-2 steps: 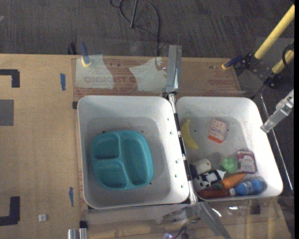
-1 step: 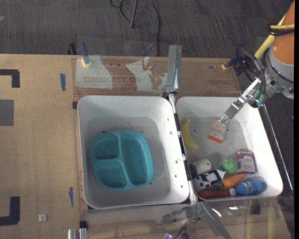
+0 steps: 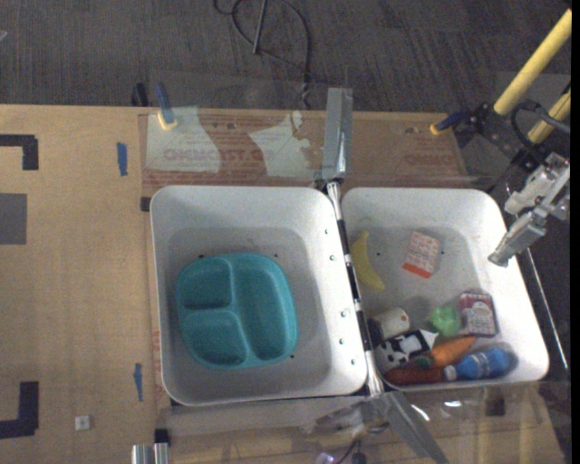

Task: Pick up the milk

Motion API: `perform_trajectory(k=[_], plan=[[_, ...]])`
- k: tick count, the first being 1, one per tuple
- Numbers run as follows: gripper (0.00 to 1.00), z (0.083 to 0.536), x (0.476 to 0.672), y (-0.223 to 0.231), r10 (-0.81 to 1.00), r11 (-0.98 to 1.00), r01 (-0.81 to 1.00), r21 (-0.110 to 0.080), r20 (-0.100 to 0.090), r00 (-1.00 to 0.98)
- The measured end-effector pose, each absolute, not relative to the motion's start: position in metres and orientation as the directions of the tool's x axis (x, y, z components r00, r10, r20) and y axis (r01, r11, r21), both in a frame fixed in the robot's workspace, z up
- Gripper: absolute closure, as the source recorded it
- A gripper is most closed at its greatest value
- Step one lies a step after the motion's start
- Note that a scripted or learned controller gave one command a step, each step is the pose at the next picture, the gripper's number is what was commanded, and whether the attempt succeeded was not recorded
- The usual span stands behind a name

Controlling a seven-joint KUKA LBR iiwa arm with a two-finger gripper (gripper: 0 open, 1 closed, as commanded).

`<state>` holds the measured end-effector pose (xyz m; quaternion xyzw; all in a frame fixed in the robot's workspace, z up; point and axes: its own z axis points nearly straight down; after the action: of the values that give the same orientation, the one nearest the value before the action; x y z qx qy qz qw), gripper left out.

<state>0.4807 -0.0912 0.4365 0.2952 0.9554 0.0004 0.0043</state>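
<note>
Milk carton [image 3: 406, 346] — cow-patterned — lay untouched near the right bin's [image 3: 518, 272] front-left corner; gripper [image 3: 509, 251] hovered over its right rim, finger state indiscernible — pick not begun.

Faint big letters run across the brown cardboard [image 3: 217, 154] at the far edge of the bench, but they are too pale to read. The small cartons [image 3: 422, 253] in the right bin [image 3: 507, 227] have print, too tiny to read.

Wooden bench [image 3: 72, 272] with black tape marks; dark carpet floor [image 3: 109, 45] beyond; cables [image 3: 263, 23] on carpet.
</note>
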Motion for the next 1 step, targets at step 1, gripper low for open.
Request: perform_trajectory(k=[1], plan=[[0.0, 0.4364, 0.5244, 0.0154, 0.424, 0.905, 0.424, 0.004, -0.008, -0.905]])
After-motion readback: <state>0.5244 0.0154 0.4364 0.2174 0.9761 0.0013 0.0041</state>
